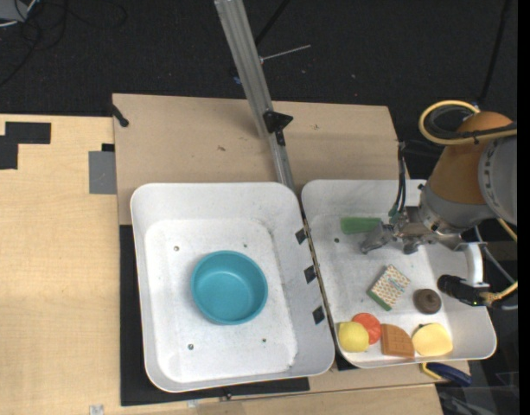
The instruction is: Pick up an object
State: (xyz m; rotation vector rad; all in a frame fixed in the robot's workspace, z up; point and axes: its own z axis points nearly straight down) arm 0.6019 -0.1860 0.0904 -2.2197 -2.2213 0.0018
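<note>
A green block (361, 225) lies at the far side of the right bin (334, 199), just beside the gripper (374, 242), whose fingers' spread cannot be told; a clean grasp calls for straddling it squarely before closing.

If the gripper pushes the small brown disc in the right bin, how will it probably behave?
The brown disc lies flat on the right bin floor, so it would probably slide rather than roll. It looks small and light, so a slight nudge may send it against the yellow piece close by. Its low profile may make gripping difficult.
</note>
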